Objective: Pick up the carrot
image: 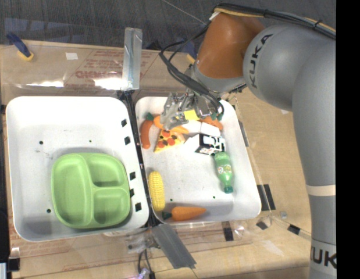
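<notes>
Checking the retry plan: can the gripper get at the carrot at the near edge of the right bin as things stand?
Probably yes. The carrot lies uncovered by the right bin's near wall, with the corn close beside its tip. The gripper sits at the far end over other toys.

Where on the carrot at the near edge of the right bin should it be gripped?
Grip the carrot mid-body from above, closing across its width. It lies flat, lengthwise along the near wall, leafy end beside the corn, so approach from the open far side.
</notes>
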Available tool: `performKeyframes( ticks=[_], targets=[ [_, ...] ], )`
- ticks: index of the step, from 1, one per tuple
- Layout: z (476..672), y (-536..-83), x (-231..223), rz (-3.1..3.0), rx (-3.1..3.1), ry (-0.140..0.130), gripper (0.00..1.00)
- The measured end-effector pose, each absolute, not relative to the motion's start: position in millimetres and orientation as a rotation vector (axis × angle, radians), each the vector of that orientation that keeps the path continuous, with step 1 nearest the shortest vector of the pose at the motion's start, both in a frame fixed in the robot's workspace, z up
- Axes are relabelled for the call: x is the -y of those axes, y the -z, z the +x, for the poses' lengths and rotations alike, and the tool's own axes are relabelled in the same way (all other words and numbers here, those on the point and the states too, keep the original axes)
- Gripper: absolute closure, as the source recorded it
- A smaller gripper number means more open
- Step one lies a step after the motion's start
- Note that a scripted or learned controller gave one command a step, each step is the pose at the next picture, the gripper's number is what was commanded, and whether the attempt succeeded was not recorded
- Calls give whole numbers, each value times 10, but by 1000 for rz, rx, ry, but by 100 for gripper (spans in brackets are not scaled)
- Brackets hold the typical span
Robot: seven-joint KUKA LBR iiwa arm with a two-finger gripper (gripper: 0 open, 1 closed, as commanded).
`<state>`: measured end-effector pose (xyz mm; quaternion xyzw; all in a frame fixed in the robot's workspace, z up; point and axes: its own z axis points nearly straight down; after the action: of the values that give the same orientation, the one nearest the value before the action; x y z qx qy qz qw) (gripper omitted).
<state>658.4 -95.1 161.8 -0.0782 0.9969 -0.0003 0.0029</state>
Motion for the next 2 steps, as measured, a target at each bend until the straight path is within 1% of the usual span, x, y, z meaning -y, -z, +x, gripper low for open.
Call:
performKeyframes(
  ticks=[1,2],
  targets=[
    [6579,-1610,952,-245,-3128,1,0],
    [6099,-1236,1151,324,-3128,0,0]
  ],
)
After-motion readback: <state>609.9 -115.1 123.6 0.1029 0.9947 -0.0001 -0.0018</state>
